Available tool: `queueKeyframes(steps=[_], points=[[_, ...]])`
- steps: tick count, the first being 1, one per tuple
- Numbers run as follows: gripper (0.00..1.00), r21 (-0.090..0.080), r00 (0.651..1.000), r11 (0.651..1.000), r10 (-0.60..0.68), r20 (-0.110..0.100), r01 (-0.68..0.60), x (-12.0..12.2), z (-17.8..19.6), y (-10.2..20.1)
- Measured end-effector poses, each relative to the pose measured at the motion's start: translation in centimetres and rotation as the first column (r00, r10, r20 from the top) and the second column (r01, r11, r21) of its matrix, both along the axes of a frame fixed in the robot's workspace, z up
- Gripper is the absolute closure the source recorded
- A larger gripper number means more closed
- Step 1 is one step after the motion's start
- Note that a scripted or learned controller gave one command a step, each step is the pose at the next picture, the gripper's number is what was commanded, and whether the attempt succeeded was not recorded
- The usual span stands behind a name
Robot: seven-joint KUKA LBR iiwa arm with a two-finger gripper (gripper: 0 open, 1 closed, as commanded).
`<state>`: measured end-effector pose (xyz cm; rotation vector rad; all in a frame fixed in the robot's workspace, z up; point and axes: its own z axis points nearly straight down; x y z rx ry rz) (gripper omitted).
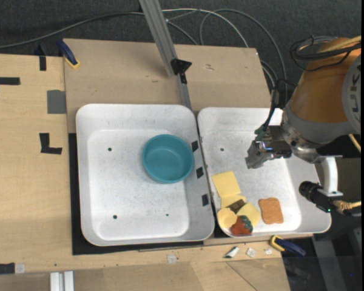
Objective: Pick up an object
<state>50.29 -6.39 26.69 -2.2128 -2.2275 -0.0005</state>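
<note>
My gripper (pixel 255 158) hangs over the middle of the right bin (pixel 230 126), above its floor. Nothing shows between its tips. A pale yellow block (pixel 225 184) lies below and left of it in the same bin. At the bin's near edge sits a cluster of small items (pixel 239 218) in yellow, red and dark colours. An orange-brown square piece (pixel 270 210) rests to their right. A teal bowl (pixel 167 157) stands upright in the left bin (pixel 109 180), near its right side.
A slanted metal pole (pixel 161 29) rises from the back of the bench between the bins. Cables trail across the bench behind the right bin. Small clips lie along the front edge of the bench.
</note>
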Motion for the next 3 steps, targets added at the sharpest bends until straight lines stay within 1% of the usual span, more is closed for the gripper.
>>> queueKeyframes(steps=[1,2,3], points=[[1.0,0.0,1.0,1.0,0.0,-0.003,0.0,-0.8,-1.3,5.3],[1.0,0.0,1.0,1.0,0.001,-0.001,-0.001,-0.8,-1.0,10.5],[1.0,-0.001,1.0,1.0,-0.001,-0.002,0.001,-0.7,-1.7,14.8]])
